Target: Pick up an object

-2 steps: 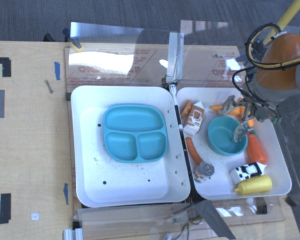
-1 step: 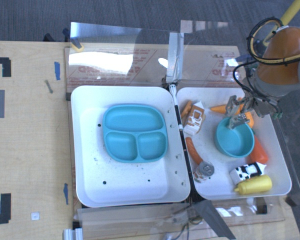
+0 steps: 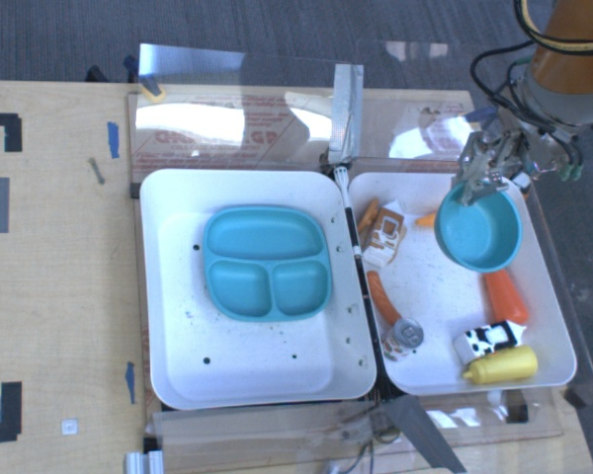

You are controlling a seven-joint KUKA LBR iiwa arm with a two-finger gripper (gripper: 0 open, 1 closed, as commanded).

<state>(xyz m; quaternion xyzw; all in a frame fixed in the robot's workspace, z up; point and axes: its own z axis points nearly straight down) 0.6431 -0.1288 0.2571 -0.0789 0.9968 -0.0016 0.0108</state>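
A blue bowl [image 3: 481,233] sits over the far part of the right bin [image 3: 445,363], tilted slightly. My gripper [image 3: 473,187] is at the bowl's far-left rim, its fingers closed on that rim. The grey arm with its orange band [image 3: 573,18] comes down from the upper right. Whether the bowl's base still touches the bin floor is unclear.
The right bin also holds a white-and-brown packet [image 3: 383,233], an orange carrot [image 3: 381,294], a grey round lid [image 3: 407,334], a red-orange cylinder [image 3: 506,296], a black-and-white cow toy [image 3: 492,339] and a yellow bottle [image 3: 501,365]. A blue divided plate [image 3: 267,262] lies in the left bin [image 3: 168,344].
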